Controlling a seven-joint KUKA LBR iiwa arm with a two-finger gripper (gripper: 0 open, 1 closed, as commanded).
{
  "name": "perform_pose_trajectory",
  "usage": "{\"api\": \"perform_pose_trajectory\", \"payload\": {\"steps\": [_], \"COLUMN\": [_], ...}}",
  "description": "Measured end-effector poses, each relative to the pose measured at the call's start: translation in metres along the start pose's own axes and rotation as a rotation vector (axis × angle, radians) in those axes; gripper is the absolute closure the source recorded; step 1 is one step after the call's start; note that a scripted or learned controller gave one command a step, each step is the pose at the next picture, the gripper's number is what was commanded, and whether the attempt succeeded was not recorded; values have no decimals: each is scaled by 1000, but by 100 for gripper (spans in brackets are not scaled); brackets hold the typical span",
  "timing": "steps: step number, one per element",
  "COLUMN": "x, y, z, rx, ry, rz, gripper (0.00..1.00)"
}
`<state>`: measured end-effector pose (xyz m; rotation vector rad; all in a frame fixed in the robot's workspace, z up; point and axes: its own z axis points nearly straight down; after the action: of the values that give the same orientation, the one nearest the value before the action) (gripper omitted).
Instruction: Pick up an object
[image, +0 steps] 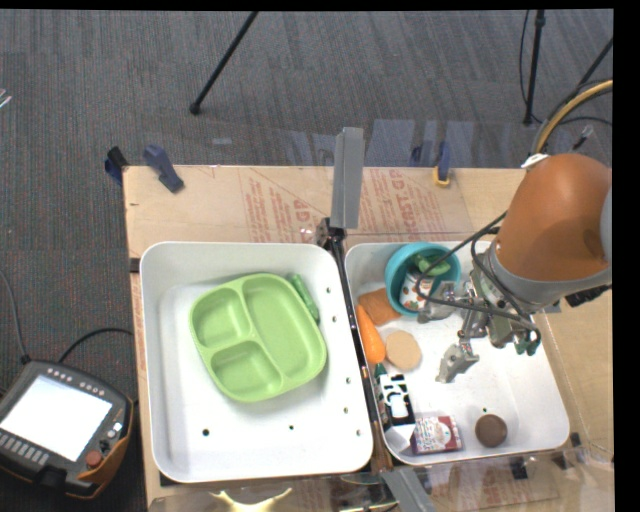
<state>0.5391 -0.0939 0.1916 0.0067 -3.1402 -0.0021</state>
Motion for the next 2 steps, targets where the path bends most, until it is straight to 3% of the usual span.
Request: {"api": "perform_pose_trajectory", "payload": {"steps": [1, 2], "x": [-84, -92], "y": [3, -13], "z": [66, 98], "rx": [0, -3], "ry": [1, -9], "rz": [228, 302], "gripper": [0, 0]}}
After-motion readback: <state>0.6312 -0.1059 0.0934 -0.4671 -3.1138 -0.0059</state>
